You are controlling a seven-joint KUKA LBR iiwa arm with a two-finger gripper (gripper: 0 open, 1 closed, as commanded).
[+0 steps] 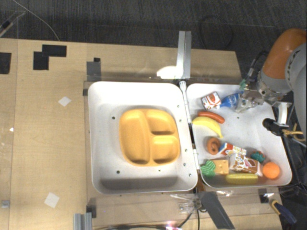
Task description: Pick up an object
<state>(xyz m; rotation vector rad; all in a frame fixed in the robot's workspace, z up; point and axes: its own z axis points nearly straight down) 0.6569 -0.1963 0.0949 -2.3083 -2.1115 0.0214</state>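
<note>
Approach step: pincer is hovering at right bin's far corner, just beside blue bottle; its state I cannot tell. Next: descending squarely over bottle and closing.

Tray in left bin

Grey arm with orange band at the right edge, wrist angled down-left, jaws low.

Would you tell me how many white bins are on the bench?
2: the left bin holds a yellow tray; the right bin holds the toy food.
</note>
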